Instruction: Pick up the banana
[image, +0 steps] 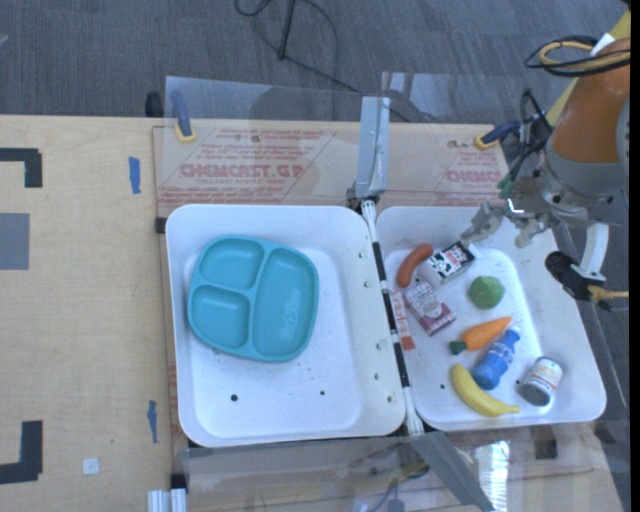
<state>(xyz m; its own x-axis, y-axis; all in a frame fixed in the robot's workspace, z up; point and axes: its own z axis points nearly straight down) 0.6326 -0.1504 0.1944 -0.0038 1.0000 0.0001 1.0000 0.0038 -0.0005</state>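
The yellow banana (480, 392) lies flat near the front edge of the right bin (580, 350), curved, with its right tip close to a small can (541, 381). A blue bottle (495, 360) lies just above it, touching or nearly touching it. My gripper (502, 230) hangs over the back of the right bin, far from the banana, below the orange band of the arm. Its two fingers are spread apart and open with nothing between them.
The right bin also holds an orange carrot (483, 335), a green round fruit (487, 291), a red sausage (413, 264), a small black-and-white carton (448, 262) and a red-and-white packet (430, 308). A blue divided plate (253, 297) lies in the left bin (300, 410).
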